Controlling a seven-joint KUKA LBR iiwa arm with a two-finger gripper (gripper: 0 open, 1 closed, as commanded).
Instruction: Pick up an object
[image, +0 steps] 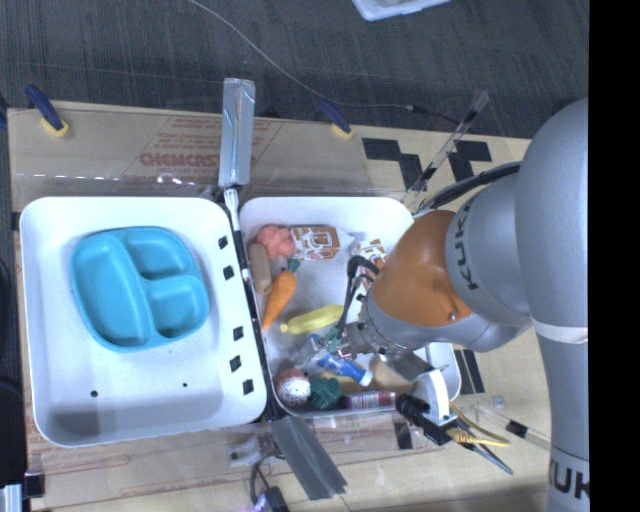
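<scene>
The arm's wrist hangs low over the right bin (395, 212), its gripper (345, 345) buried in clutter — I cannot tell its state. Carrot (279, 298) and banana (312, 319) lie just beside; crowding could make it snag two things or none.

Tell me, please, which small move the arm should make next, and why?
Probably lower straight down a little. The arm hangs over the right bin, above the clutter near the yellow banana and the carrot, and no object is seen held.
</scene>
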